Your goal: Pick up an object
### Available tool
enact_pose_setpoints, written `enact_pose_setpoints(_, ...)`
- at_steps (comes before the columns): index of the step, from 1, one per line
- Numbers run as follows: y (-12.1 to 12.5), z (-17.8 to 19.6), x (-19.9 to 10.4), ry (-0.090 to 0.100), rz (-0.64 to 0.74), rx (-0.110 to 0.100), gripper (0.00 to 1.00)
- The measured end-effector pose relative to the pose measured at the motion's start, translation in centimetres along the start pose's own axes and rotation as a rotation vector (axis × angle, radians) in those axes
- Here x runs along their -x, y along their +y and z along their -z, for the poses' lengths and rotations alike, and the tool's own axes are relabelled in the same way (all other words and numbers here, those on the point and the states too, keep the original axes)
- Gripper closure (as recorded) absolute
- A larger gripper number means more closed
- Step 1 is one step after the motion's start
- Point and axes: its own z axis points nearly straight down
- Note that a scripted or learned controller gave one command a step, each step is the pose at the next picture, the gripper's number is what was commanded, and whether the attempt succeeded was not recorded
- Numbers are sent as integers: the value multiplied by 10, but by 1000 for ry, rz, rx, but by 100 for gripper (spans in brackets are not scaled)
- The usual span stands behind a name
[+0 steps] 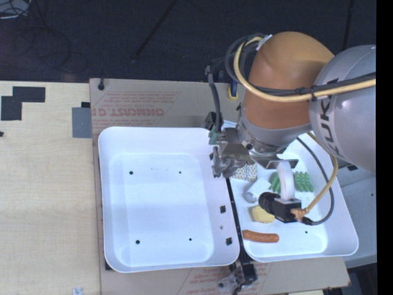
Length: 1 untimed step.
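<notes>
My gripper (222, 163) hangs low over the left rim of the right bin (344, 235), close to the divide between the two bins. Right beside it, to the right, lies a white object with dark speckles (247, 171), partly hidden by the wrist. A small grey piece (250, 196) sits just below that. Farther forward lie a yellow object (260, 215) and an orange-red sausage-shaped object (260, 236). A green ridged object (301, 181) rests toward the right, under the arm. I see nothing between the fingers.
The left bin (116, 226) stands beside the right one on a cardboard sheet (147, 103). The large orange and grey arm covers the back half of the right bin. A pale wooden bench top (43, 195) spreads out to the left.
</notes>
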Motion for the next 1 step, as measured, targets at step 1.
enact_pose_setpoints(1, -40, 15, 86, -1, -13, 12, 100)
